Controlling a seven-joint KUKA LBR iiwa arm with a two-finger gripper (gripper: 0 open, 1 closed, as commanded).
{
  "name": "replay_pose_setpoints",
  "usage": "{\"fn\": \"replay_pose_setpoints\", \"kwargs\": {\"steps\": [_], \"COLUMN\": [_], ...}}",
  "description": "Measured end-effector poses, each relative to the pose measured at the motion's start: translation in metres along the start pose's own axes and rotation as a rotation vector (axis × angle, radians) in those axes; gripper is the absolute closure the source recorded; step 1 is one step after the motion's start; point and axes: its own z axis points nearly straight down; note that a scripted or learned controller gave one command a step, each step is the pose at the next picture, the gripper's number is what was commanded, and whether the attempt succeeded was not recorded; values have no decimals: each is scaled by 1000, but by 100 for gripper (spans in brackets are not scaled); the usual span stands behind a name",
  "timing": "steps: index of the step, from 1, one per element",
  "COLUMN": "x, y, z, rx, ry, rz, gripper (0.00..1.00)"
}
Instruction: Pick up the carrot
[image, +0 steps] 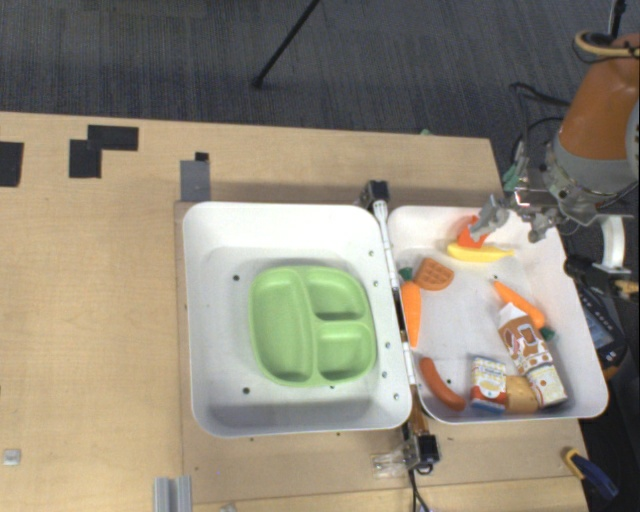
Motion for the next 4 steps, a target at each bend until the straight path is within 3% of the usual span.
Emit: {"fn": "replay_pose_setpoints", "kwargs": {"steps": [1,2,3,4], "x": [-47,-46,-46,-49], "y": [-4,-3,-3,-24], "z": [143,132,132,143], "rx": [-3,-5,-5,-1], "ry": [-2,-2,-2,0], "rz": [-115,-117,-117,-267], "gripper": [0,100,0,0]}}
